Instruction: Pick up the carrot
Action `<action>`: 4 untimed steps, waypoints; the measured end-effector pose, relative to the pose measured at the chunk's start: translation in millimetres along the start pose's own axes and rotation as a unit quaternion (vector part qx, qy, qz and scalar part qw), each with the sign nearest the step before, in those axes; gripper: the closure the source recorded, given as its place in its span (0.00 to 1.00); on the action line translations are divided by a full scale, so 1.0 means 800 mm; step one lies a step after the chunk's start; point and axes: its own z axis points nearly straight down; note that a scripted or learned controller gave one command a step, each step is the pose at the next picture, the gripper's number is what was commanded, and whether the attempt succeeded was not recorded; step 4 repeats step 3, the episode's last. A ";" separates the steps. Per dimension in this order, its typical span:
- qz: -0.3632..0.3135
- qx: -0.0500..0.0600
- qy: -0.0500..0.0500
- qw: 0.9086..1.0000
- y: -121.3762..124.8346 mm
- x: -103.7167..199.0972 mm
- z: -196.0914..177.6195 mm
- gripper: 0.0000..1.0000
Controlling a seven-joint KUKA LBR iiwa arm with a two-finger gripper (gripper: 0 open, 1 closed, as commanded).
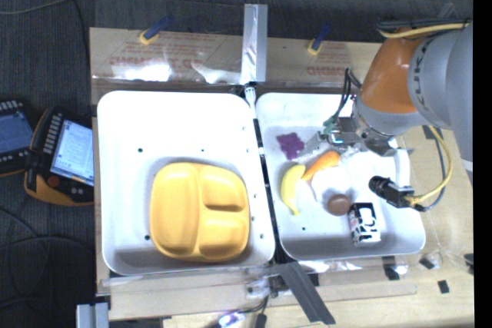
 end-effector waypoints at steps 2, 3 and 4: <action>-0.021 -0.008 0.002 1.000 -0.015 -0.019 0.038 1.00; 0.008 -0.001 -0.002 1.000 0.054 0.070 -0.099 1.00; 0.008 -0.001 -0.002 1.000 0.054 0.070 -0.099 1.00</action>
